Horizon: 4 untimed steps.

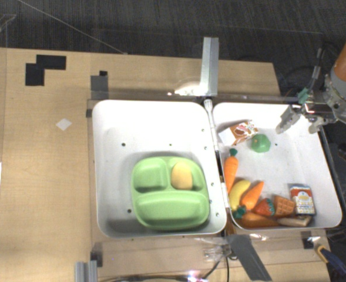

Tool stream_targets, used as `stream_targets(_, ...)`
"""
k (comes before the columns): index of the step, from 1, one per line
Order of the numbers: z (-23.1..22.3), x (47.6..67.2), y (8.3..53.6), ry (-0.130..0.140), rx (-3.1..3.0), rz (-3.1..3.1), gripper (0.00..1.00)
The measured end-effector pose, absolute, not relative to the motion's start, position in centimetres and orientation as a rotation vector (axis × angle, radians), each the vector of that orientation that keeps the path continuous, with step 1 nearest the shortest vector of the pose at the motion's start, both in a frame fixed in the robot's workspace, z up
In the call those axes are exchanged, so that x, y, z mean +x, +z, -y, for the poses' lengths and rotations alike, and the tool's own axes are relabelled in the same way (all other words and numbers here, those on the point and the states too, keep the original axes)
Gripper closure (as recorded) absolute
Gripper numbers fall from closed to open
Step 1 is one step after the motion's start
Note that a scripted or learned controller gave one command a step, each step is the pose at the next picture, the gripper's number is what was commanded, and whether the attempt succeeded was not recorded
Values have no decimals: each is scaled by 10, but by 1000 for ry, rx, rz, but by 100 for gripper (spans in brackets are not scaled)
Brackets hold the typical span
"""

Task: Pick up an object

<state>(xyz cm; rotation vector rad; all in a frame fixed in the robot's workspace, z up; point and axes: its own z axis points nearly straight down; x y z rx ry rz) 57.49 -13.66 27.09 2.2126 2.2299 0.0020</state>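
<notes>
- gripper (295, 120) hangs over the right bin's (313, 169) far right corner; can't tell its state
- green ball (259, 143) sits near that bin's far edge

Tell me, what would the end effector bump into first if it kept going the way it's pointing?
Probably the green round toy: the end effector points down-left toward it in the right bin. Depth is unclear, so it might meet the bin floor first.

right bin (313, 157) centre open, toys (261, 200) crowd corner

A pale wooden tabletop (37, 175) is seen, with dark carpeted floor (161, 10) beyond its far edge.
</notes>
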Motion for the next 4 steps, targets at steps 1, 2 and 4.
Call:
stream_targets(1,143,524,167,1,2211,-2233,0)
stream_targets(2,173,554,173,5,2380,-2048,0)
stream_targets(4,116,488,121,1,2266,-2179,0)
